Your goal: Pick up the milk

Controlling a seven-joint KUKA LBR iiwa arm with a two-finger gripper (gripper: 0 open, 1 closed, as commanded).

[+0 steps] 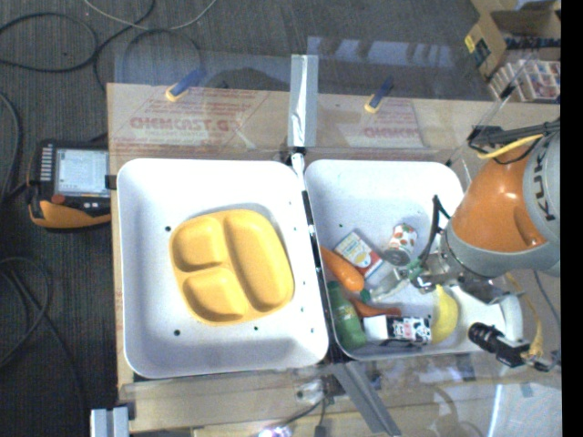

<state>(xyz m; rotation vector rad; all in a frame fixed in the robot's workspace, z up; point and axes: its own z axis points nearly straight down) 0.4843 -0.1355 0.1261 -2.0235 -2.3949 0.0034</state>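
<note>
Black casing marked the handheld control unit at the far left, off the bench, with an orange underside and a lit screen; loose cables lay on the dark floor near it.

Left bin: white, shallow. It held one yellow divided tray with three compartments, set at a slant near the middle.

Divider: a grey metal strip ran up from the seam between the bins, over brown cardboard sheeting with two blue-and-yellow clips at the back.

Right bin: white, shallow, contents crowded toward the near side. From the left: a green bottle against the left wall; an orange carrot above it, slanted; a small milk carton, white with red and green print, just beside the carrot near the bin's middle; a black-and-white packet by the near wall; a small printed cup; a yellow banana toward the right.

Gripper: lowered into the right bin, between cup and banana, just right of the milk carton and apart from it. Whether the jaws were apart or together could not be told. Nothing was seen between them.

Arm: orange and grey, it covered the bin's right side.
</note>
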